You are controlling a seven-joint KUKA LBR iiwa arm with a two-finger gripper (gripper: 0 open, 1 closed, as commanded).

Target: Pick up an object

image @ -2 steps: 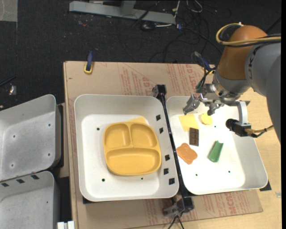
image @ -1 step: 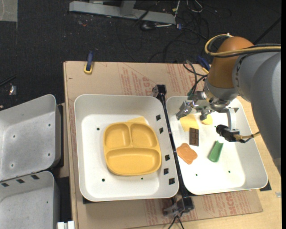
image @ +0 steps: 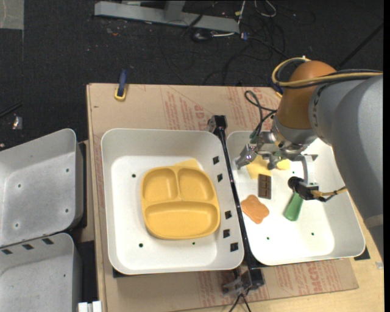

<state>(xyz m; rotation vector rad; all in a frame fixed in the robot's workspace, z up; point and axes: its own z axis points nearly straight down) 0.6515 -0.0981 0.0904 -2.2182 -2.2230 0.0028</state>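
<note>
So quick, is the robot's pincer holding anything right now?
Pincer: over the right bin, low by the yellow block. Cannot be told whether it is open, closed or holding anything.

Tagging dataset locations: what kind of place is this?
Probably a robotics lab grasping setup, not a home or factory line. Two white bins sit on a cardboard-covered bench, the arm reaches over small test objects, and loose cables trail across dark carpet.

tray (image: 180, 203): showing smooth, glossy yellow plastic
bins (image: 159, 253): appearing white, smooth plastic
bench (image: 183, 103): showing matt board
</note>
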